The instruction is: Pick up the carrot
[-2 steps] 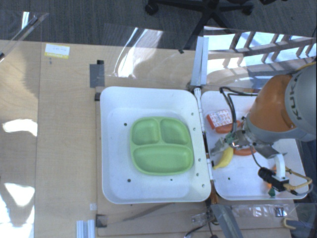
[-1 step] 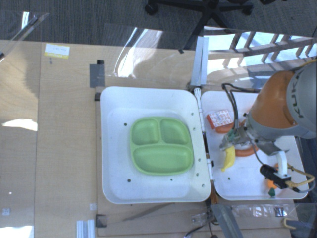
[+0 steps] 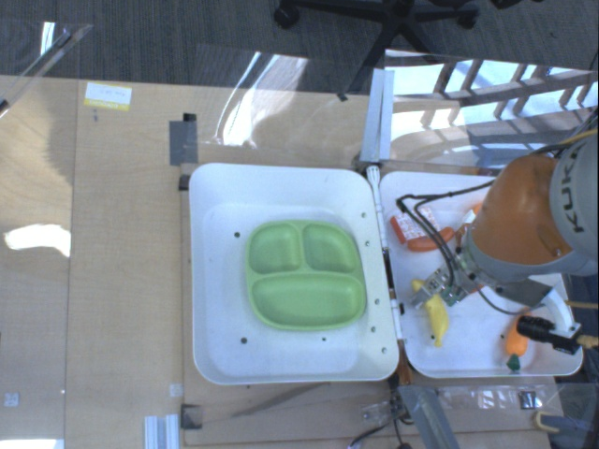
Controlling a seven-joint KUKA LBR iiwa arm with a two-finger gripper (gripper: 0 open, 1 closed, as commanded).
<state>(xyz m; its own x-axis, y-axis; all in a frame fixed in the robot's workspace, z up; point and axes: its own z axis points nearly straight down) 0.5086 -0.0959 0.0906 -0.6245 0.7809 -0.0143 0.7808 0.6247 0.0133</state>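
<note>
- The arm (image 3: pixel 524 218) comes in from the right and hangs over the right bin (image 3: pixel 477 368), its orange band covering a big chunk of that bin.
- The gripper (image 3: pixel 440 288) sits low over the left part of the right bin, pointing toward the wall between the two bins. Honestly can't tell how it's set, it's too small and cluttered with cables.
- A banana (image 3: pixel 436 318) lies right under and just toward the camera from the gripper, so close it looks like it's touching, but I can't say that for sure.
- The carrot (image 3: pixel 516 344) is off to the gripper's right and nearer the front edge, well apart from it, with its green end toward the bin's front rim. Nothing is touching it except maybe the black part of the arm's gear just beside it.
- Behind the gripper, toward the bin's far side, there's a red and white item (image 3: pixel 415 233), partly hidden by cables. Can't tell what it is.
- To the gripper's left, over the wall, the left bin (image 3: pixel 225 344) holds a green divided plate (image 3: pixel 306 276) sitting flat in the middle, well away from the gripper.
</note>
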